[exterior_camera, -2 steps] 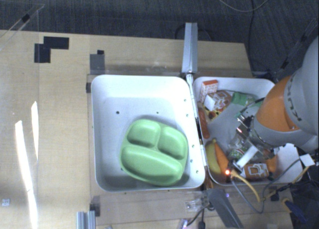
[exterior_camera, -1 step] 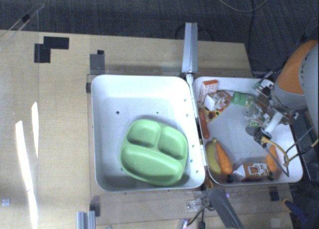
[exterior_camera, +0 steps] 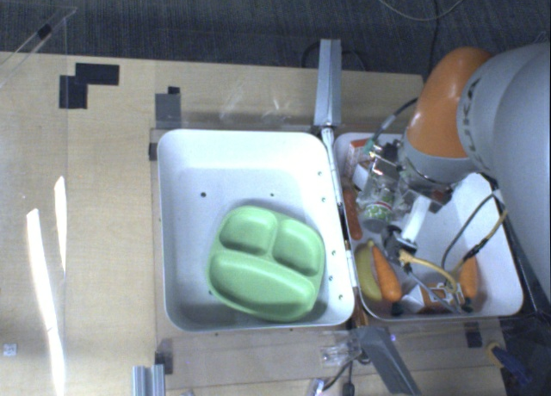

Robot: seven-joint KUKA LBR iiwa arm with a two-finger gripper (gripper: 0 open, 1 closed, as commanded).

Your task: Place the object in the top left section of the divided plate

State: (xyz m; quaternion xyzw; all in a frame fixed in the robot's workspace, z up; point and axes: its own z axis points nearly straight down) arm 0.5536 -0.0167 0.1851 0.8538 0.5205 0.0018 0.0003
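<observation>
The arm [exterior_camera: 508, 119] is bulky and grey, with 1 orange band [exterior_camera: 448, 93] above the wrist; thin black and yellow cables [exterior_camera: 465, 244] loop below.

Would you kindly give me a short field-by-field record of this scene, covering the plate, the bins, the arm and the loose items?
plate: green plastic divided plate, three sections, nothing in them
plate location: left shallow white bin, lower middle
arm: claw low over right shallow white bin, upper left part
loose items: orange carrot beside yellow-green banana-like item, second orange piece
task status: not yet placed
</observation>
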